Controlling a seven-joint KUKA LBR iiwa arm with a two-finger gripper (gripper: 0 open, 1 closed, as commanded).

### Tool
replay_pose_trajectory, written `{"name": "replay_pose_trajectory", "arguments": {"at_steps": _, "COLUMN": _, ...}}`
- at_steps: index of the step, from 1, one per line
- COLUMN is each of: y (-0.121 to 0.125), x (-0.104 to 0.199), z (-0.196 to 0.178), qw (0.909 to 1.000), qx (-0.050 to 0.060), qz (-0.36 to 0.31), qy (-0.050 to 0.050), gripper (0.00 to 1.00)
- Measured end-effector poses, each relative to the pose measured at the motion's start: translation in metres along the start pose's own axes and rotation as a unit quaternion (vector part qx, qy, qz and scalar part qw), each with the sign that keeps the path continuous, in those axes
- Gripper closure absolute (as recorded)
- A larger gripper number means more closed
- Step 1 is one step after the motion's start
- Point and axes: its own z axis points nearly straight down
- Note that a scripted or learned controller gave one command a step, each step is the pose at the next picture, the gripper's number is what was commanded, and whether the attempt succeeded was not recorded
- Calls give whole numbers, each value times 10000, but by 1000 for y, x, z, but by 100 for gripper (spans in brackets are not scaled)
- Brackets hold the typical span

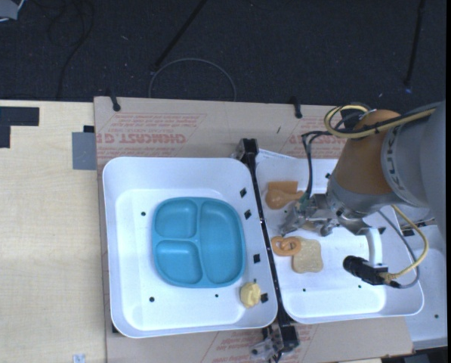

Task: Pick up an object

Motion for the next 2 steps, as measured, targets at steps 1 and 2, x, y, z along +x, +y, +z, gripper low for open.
{"name": "replay_pose_trajectory", "arguments": {"at_steps": 1, "y": 0, "x": -2, "z": -13, "qw": 10000, "qx": -3, "qz": 30, "qy": 2, "gripper": 100}}
{"name": "replay_pose_trajectory", "arguments": {"at_steps": 2, "y": -5, "x": -3, "z": -56, "qw": 10000, "qx": -37, "qz": 32, "qy": -6, "gripper": 100}}
